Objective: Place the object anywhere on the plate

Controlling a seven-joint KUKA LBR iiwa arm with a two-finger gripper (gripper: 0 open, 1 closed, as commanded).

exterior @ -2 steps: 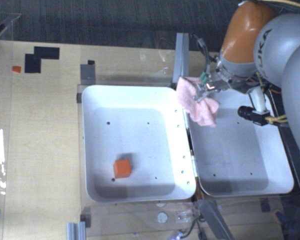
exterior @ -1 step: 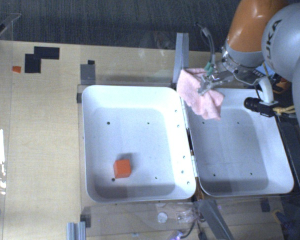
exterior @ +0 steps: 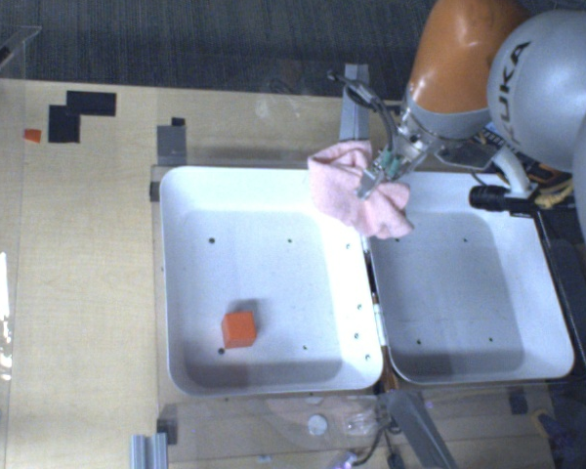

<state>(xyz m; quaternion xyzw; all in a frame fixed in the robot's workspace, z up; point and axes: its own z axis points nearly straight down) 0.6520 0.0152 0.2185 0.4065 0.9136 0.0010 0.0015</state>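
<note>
Pink cloth (exterior: pixel 356 198) bunched up and lifted, pinched at its top by the end effector (exterior: pixel 383 169); fabric visibly caught between the fingers, rest hanging down. Held above the seam where the left bin (exterior: pixel 190 291) and right bin (exterior: pixel 557 345) meet, near their far rims. Hanging corner overlaps the far left corner of the right bin, other lobe over the far right corner of the left bin.

Progress, judged from the task line: pickup looks done, transport mid-way at best, placement not done. No obvious plate to be made out; assuming one of the white bins stands in for it, can't tell which. Left: carry over the target, lower, release, check the cloth lands fully inside and doesn't drape over the rim.

Also in the left bin: small orange block (exterior: pixel 239 329) toward the near side, well apart from the cloth. Black blocks (exterior: pixel 76 113) and a tiny orange square (exterior: pixel 32 136) on the counter (exterior: pixel 68 311), far left.

Writing: partial "UKA" on the grey arm housing (exterior: pixel 542 86), reads as KUKA. Nothing else legible.
</note>
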